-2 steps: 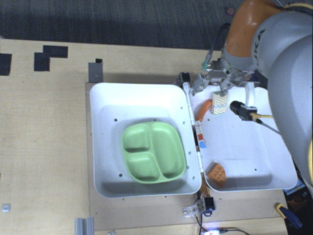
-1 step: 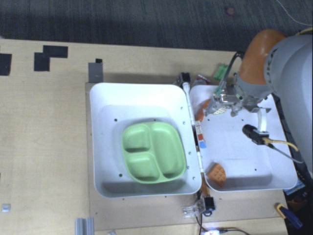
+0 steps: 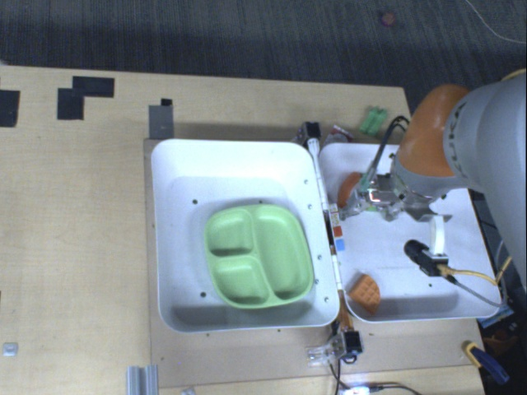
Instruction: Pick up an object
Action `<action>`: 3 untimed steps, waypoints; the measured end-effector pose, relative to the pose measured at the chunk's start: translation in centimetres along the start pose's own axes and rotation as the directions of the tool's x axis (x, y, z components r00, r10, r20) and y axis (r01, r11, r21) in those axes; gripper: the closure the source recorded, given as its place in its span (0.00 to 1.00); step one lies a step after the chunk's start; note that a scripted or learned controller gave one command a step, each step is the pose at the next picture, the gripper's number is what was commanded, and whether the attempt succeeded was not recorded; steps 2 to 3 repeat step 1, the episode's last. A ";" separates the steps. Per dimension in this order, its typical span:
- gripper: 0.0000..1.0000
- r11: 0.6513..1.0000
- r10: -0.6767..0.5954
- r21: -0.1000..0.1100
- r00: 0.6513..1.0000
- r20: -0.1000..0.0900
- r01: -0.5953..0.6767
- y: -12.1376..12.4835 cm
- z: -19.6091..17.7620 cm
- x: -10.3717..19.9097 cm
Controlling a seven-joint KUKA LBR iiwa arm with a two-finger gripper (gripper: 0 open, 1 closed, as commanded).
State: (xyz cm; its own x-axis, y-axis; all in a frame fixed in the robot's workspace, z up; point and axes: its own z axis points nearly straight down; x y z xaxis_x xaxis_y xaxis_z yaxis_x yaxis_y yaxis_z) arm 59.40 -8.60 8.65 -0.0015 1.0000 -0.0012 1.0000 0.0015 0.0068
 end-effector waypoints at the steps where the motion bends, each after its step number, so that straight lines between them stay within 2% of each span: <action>1: 1.00 1.000 -0.002 -0.007 1.000 0.000 0.002 0.2 -1.2 0.1; 3: 1.00 1.000 -0.002 -0.007 1.000 0.000 0.002 0.2 -1.2 0.1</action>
